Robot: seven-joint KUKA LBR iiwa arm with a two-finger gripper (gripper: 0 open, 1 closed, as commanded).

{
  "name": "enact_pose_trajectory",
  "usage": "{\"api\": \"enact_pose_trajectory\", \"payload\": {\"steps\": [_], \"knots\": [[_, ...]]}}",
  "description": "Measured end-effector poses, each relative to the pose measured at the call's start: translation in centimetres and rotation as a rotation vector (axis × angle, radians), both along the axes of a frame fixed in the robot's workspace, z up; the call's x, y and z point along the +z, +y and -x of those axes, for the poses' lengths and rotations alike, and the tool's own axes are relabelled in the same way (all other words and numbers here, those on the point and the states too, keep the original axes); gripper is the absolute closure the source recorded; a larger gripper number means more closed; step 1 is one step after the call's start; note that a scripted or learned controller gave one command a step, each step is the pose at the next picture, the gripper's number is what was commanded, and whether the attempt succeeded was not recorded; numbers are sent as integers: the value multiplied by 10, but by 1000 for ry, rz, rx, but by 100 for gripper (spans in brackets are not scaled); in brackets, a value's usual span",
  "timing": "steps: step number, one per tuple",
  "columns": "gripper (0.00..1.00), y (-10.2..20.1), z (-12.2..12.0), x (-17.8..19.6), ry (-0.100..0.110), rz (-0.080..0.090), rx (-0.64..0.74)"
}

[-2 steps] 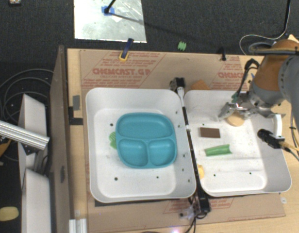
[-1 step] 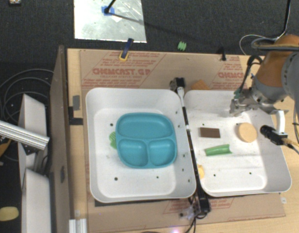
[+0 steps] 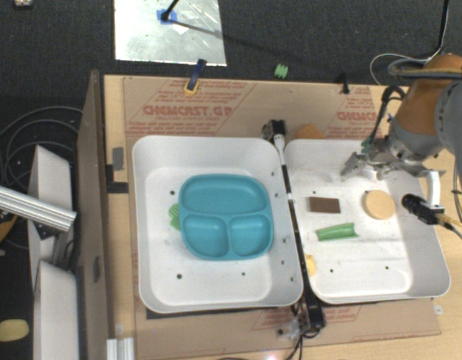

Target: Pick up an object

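In the right bin lie a brown rectangular block, a round tan disc and a green elongated piece. A small yellow piece rests against that bin's left wall. My gripper hangs over the bin's back part, up and right of the brown block and just behind the tan disc. Its fingers are spread open and there is nothing between them.
The left bin holds a blue divided plate with a small green item tucked at its left edge. A tan object sits on the cardboard behind the bins. Cables run at the far right.
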State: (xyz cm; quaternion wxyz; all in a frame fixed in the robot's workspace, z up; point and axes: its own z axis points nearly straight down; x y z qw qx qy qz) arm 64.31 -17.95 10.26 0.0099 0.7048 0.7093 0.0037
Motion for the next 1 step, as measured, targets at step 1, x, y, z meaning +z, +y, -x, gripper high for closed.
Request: {"api": "enact_pose_trajectory", "payload": {"steps": [1], "knots": [[0, -20, 38, 57, 16, -7, -8]]}}
